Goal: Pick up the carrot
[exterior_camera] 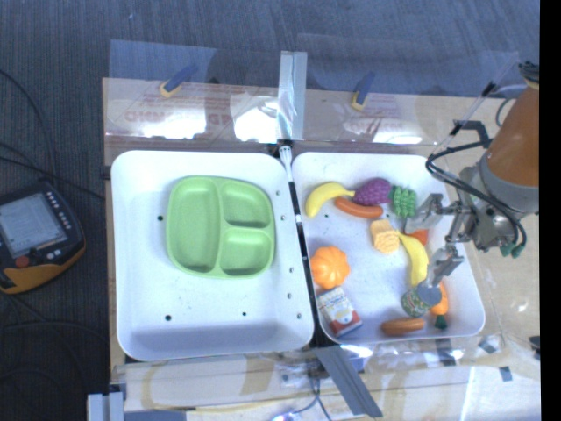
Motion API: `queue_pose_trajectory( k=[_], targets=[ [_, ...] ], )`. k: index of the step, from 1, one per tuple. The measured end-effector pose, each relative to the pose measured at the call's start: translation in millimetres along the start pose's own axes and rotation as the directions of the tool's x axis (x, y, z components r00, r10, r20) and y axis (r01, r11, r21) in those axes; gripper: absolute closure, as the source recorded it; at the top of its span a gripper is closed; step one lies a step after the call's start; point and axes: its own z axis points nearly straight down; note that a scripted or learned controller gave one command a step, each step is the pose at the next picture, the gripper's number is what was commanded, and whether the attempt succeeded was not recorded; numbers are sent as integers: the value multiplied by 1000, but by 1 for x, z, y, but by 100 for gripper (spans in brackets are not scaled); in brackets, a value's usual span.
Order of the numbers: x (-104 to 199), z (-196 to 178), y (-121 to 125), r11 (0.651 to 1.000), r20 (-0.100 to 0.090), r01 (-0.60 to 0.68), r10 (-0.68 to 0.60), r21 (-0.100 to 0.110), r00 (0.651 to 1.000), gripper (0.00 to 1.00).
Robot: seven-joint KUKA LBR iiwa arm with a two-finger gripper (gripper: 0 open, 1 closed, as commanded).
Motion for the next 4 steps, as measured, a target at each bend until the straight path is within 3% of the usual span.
queue_pose_trajectory(
  k=[1,2,3,4],
  targets=[
    [31,122,-56,988,-11,-155,155,-3,988,0],
    [-37,132,-25,991,25,135,-135,14,991,0],
    [16,140,-56,989,18,-148,148,1,989,0],
    [14,132,-55,989,16,-145,145,3,989,100]
  ],
)
